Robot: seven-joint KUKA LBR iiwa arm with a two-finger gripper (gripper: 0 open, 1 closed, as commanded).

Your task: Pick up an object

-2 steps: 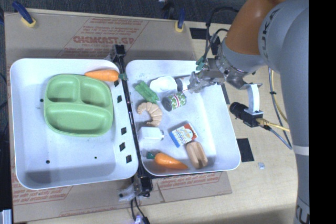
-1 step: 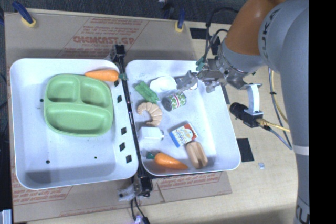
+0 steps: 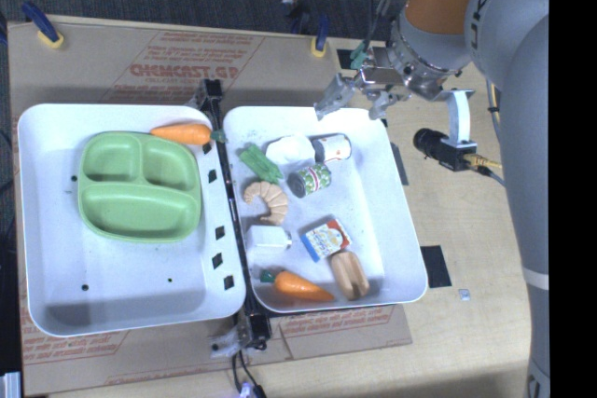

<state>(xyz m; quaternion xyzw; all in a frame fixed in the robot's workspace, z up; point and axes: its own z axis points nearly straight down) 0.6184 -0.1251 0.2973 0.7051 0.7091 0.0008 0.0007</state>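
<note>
The left bin (image 3: pixel 56 294) is being occupied near its far edge by a green divided plate (image 3: pixel 140 185), and a carrot (image 3: pixel 184 133) is being kept at that bin's far right corner, just beside the plate. In the right bin (image 3: pixel 396 228), a green vegetable (image 3: pixel 260 162), a croissant (image 3: pixel 266 198) and a white block (image 3: pixel 269 239) are being carried along the left edge, with a second carrot (image 3: pixel 297 286) lying at the near edge. A white piece (image 3: pixel 288 149), a dark bottle (image 3: pixel 332 147) and a green can (image 3: pixel 310 179) are being grouped toward the far edge, while a small carton (image 3: pixel 325 240) and a hot dog bun (image 3: pixel 349 274) are being held nearer the front. The gripper (image 3: pixel 353 101) is being held above the right bin's far right corner, its fingers spread apart with nothing seen between them.
</note>
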